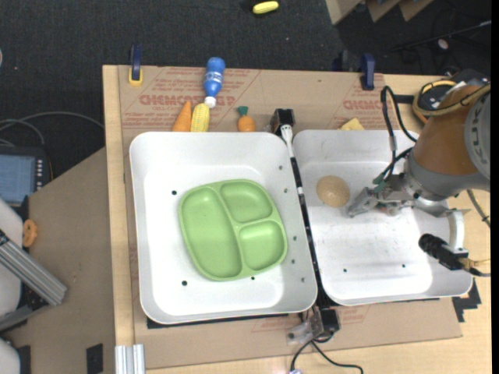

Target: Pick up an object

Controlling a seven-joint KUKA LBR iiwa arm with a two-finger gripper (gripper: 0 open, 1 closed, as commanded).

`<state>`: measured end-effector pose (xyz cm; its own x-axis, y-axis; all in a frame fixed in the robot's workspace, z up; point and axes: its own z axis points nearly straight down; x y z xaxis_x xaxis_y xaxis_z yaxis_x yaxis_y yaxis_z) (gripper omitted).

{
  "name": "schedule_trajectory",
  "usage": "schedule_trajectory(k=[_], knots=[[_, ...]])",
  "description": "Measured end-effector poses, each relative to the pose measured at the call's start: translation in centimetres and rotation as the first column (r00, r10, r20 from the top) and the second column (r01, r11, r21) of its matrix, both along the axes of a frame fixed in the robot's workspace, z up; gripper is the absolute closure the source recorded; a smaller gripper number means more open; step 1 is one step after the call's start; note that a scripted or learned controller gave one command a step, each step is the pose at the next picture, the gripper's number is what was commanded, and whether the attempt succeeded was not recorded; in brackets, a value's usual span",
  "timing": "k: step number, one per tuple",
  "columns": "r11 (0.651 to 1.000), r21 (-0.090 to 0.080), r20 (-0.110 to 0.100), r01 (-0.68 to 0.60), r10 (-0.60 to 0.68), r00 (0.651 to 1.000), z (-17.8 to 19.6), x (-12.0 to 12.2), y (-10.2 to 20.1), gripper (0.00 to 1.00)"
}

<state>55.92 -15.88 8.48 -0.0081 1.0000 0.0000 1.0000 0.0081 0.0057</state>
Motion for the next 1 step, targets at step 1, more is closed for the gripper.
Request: schedule_trajectory(k=[1], knots=[[1.000, 0.014, -0.013, 0.008, -0.007, 1.000, 0.01, 2.90, -6.23, 0.00]])
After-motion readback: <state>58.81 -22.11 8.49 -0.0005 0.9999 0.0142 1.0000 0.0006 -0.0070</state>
